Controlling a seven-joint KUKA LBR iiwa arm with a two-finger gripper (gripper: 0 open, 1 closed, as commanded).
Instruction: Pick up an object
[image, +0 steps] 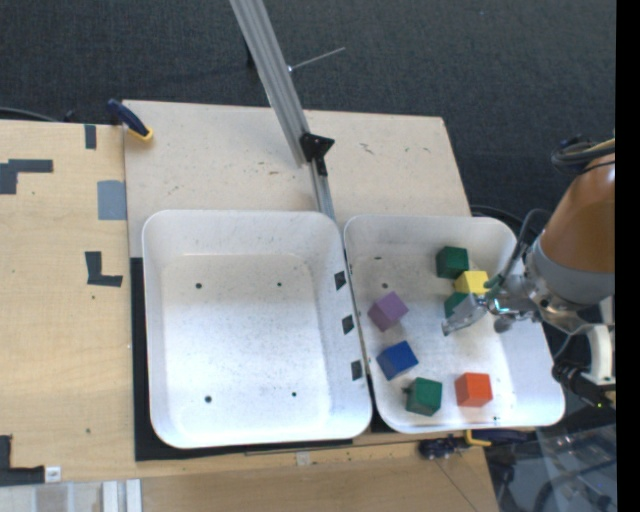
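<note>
Right bin (420, 232), yellow cube (470, 282) just beside jaws

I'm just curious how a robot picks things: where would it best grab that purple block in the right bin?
Probably straight down from above, fingers closing on two opposite flat sides of the purple block. It lies apart from the blue block, with bare right bin floor around it.

Even bright light, soft shadows, slightly grainy, sharp.

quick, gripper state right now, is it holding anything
gripper: low in the right bin beside the yellow block; open or closed cannot be told, and no block is visibly held.
</note>
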